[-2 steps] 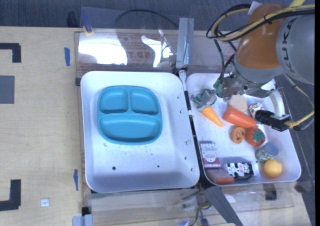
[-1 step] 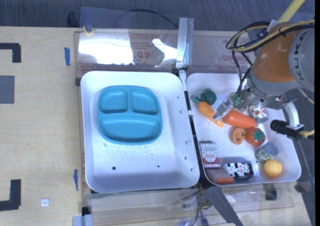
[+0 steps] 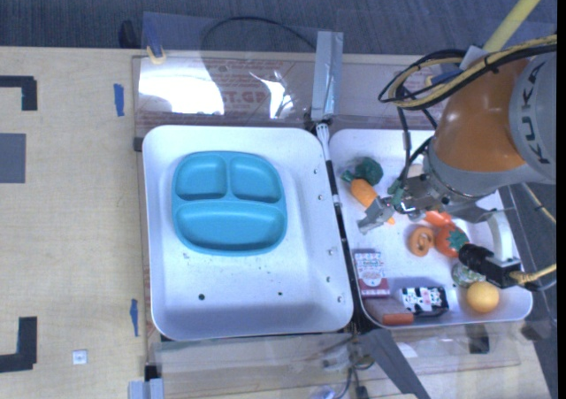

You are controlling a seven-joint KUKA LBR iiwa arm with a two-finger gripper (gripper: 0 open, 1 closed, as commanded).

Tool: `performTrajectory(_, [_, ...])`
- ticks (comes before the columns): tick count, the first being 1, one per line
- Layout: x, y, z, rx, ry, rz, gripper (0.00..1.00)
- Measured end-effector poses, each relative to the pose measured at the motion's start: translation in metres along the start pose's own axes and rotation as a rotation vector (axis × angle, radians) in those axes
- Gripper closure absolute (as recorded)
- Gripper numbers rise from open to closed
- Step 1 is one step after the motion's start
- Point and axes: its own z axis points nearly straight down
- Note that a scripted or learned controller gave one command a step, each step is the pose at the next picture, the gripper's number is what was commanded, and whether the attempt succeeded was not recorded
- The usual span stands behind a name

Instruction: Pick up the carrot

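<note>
The carrot (image 3: 362, 192) is a short orange piece with a dark green leafy top (image 3: 366, 169). It lies in the upper left part of the right bin (image 3: 517, 307), close to the divider between the bins. My gripper (image 3: 378, 214) hangs just below and to the right of the carrot, with its silver fingers (image 3: 366, 223) pointing left. It is open, and nothing shows between its fingers. The carrot rests on the bin floor, beside the gripper and apart from it.
Also in the right bin are an orange round toy (image 3: 420, 241), a red and green toy (image 3: 445, 225), a yellow lemon (image 3: 482, 297), a pink carton (image 3: 370, 271) and a black-and-white carton (image 3: 421, 298). A blue divided plate (image 3: 230, 201) lies in the left bin (image 3: 168, 300).
</note>
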Motion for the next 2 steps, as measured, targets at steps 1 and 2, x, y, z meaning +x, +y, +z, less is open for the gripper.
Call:
performTrajectory(1, [-0.052, 0.031, 0.001, -0.002, -0.005, -0.093, 0.00])
performTrajectory(2, [-0.075, 0.054, 0.079, -0.004, -0.004, -0.120, 0.00])
